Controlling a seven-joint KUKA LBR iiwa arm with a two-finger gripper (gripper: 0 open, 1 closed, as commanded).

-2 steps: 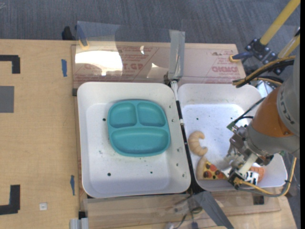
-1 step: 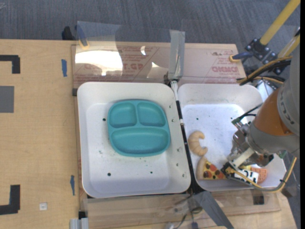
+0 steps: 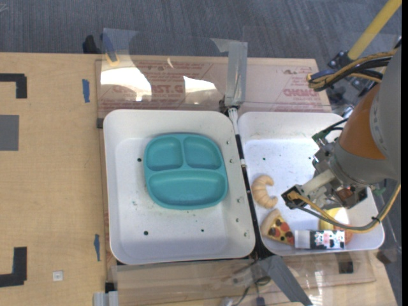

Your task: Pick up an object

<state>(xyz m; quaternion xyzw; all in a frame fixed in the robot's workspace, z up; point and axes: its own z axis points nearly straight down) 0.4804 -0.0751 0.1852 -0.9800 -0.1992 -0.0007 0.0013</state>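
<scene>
The big grey arm [image 3: 366,139] reaches over the right bin [image 3: 280,145], and its gripper [image 3: 341,199] hangs low inside it. I cannot tell if the gripper is wide or narrow, and nothing can be seen held in it. The left bin [image 3: 121,171] is far off to the gripper's left in the view, with a teal plate [image 3: 185,171] in it. The toys are much closer. A croissant [image 3: 264,191] lies to the gripper's left, standing long-ways up and down the view. A pizza slice [image 3: 277,227] is down and to the left. A white tube [image 3: 322,238] lies sideways just below. The yellow thing [image 3: 331,220] is nearest, peeking out right under the gripper, so I think a short drop would reach it.
</scene>
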